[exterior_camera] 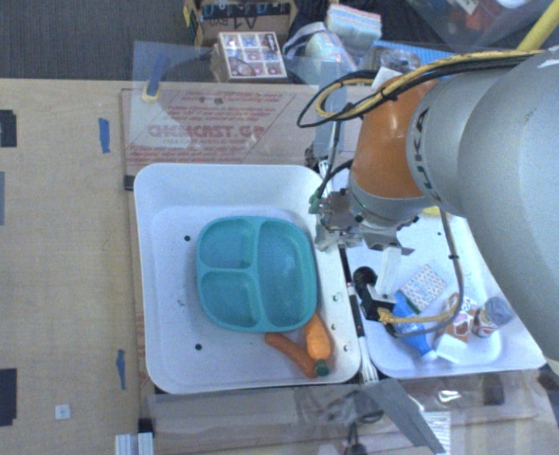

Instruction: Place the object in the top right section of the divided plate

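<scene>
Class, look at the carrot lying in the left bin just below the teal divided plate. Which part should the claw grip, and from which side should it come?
Probably the carrot at mid-length, coming straight down from above. It lies flat and slanted on the left bin's floor, so the claw's fingers would best close across its narrow width. Its right end sits against another orange piece, and the plate is close above.

Robotics lab bench, seen from above.

Shown by the grey arm (507,159) with its orange band and loose yellow and black cables, two white bins (156,282) side by side on a plywood bench top (52,254) marked with black and blue tape, and cardboard boxes (237,8) and clutter behind.
</scene>
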`<state>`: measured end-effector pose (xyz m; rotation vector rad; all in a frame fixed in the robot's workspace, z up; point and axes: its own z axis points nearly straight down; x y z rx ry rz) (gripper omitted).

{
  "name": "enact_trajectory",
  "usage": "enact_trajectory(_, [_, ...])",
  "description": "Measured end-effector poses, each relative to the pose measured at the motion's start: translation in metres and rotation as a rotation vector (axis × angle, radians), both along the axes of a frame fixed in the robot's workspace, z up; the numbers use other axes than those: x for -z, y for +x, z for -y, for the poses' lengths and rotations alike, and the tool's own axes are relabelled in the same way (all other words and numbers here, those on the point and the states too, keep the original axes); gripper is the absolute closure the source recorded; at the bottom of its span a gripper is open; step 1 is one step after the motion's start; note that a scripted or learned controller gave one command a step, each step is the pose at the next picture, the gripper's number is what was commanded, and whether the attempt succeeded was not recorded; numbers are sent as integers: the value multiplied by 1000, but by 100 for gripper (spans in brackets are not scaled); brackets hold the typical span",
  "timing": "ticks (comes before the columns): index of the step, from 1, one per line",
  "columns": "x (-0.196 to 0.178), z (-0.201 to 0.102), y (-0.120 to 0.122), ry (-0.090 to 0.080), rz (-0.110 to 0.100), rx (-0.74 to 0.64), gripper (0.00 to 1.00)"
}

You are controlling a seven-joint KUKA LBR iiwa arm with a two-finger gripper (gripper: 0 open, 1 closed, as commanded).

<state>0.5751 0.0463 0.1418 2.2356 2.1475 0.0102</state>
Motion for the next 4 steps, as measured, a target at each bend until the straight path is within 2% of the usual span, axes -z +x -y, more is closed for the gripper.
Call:
enact_trajectory(2, [1,-1,-2,-3,3,-18,100])
enact_trajectory(3, [6,-1,-9,-2,-25,-30,100])
enact_trajectory(4, [8,-1,-9,-4,-23,-44,100])
